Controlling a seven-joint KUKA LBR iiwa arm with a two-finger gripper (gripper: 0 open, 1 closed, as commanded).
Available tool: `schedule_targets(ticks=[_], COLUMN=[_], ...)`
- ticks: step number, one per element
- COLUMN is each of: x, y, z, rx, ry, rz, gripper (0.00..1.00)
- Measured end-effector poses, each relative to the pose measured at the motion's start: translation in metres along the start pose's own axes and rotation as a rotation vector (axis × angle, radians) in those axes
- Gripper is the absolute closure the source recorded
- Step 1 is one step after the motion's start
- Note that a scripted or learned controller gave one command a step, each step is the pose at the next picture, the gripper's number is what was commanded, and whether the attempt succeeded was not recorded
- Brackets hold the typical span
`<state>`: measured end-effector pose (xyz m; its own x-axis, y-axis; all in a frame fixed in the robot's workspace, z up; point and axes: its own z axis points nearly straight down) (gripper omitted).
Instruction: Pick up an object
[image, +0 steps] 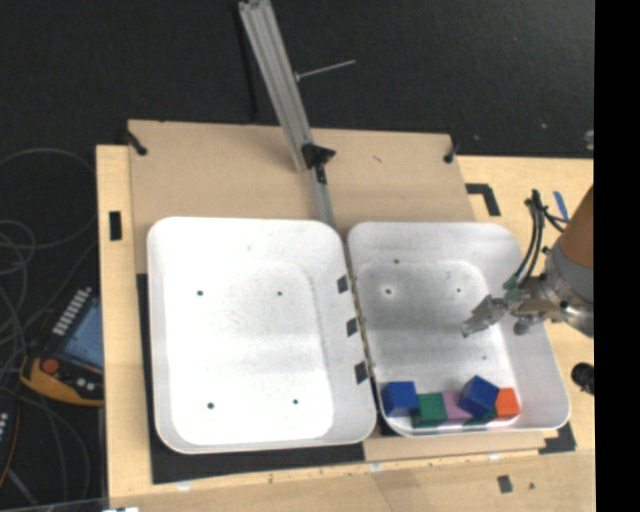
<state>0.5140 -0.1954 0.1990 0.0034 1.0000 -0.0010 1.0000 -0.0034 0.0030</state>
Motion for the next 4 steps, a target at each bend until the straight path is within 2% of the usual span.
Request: schedule_targets(ticks=[1, 3, 4], x=[0.044, 0.042, 0.043], y=[-0.024, -0.024, -0.029], z=[-0.021, -0.020, -0.055], rx=[0.001, 0.001, -0.003], ry=[0.002, 0.001, -0.001], rz=[-0.009, -0.002, -0.007], gripper=[0.00, 0.00, 0.00])
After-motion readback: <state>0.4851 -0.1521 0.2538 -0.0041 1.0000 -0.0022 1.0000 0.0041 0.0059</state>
